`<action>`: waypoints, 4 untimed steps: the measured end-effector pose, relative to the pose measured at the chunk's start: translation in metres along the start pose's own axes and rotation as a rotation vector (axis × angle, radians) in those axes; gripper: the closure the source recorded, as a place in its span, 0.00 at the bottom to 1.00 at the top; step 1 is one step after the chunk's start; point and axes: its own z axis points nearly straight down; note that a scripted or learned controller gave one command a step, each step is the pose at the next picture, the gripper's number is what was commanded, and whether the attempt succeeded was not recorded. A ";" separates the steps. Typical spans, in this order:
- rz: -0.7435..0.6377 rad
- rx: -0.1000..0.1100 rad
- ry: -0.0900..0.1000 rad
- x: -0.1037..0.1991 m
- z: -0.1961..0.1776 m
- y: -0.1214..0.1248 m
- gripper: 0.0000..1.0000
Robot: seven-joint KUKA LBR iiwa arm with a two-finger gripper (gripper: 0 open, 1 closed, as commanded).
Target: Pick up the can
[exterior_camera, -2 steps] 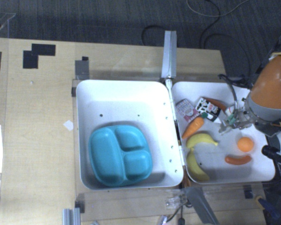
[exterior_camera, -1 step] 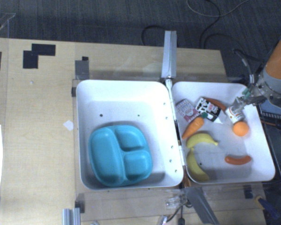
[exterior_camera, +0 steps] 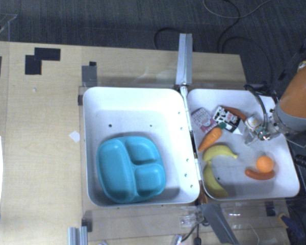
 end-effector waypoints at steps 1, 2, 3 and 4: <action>-0.001 0.020 0.019 -0.023 0.003 0.068 1.00; -0.003 0.022 0.027 -0.021 0.002 0.069 0.00; 0.370 0.065 0.055 -0.021 0.003 0.094 0.00; 0.460 0.061 0.053 -0.019 0.004 0.096 0.00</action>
